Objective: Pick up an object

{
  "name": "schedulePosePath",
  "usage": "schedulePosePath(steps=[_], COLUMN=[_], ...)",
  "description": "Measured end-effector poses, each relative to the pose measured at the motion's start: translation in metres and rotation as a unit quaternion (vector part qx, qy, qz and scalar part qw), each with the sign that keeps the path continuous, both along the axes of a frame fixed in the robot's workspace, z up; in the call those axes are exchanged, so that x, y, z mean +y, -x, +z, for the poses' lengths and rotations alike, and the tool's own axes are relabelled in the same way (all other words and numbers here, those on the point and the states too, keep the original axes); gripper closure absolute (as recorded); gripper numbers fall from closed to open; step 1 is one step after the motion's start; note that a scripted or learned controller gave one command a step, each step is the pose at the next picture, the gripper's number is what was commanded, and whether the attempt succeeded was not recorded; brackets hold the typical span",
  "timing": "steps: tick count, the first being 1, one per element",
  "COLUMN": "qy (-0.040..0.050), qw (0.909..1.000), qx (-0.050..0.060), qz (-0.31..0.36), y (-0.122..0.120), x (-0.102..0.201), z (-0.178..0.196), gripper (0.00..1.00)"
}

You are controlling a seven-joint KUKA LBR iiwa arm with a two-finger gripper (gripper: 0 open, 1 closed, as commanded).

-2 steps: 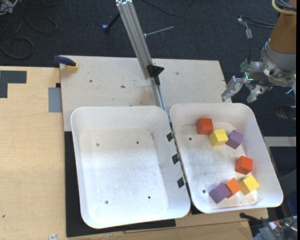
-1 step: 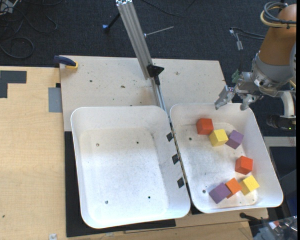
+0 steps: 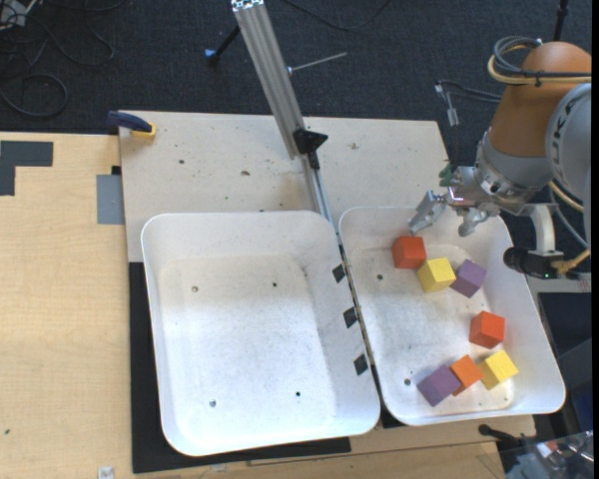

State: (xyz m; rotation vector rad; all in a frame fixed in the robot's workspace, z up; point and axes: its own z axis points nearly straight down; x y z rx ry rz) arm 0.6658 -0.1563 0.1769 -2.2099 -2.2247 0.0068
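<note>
The gripper (image 3: 449, 213) hangs over the far edge of the right bin (image 3: 539, 367), its two fingers spread apart with nothing between them. Just inside that far edge, a little toward the bin's middle from the fingertips, sits a red cube (image 3: 409, 251), the nearest candidate for a pick. Beside it toward the right wall lie a yellow cube (image 3: 438, 273) and a purple cube (image 3: 469, 277), close together and possibly touching. Further toward the near edge stands another red cube (image 3: 487, 328), and in the near right corner a purple block (image 3: 438, 384), an orange block (image 3: 466, 371) and a yellow block (image 3: 498, 367) crowd against each other. These look like small, light, rigid blocks with flat faces, so a pinch across two opposite faces should hold well; the red cube near the far edge has free space on most sides. The arm (image 3: 529, 118) reaches in from the right, its orange band above the wrist, the wrist bent downward and the fingers pointing toward the bin floor at a slant. The left bin (image 3: 160, 267) lies alongside, past the divider.
</note>
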Motion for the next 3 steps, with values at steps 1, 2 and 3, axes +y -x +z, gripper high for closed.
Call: schedulePosePath(steps=[1, 2, 3], qy=[-0.0004, 0.0004, 0.0008], qw=[1.0, 1.0, 1.0], qx=[0.0, -0.002, -0.005], qz=[-0.001, -0.001, -0.001], y=[0.005, 0.004, 0.002], x=[0.007, 0.005, 0.009], z=[-0.047, -0.033, 0.011], gripper=[0.0, 1.0, 1.0])
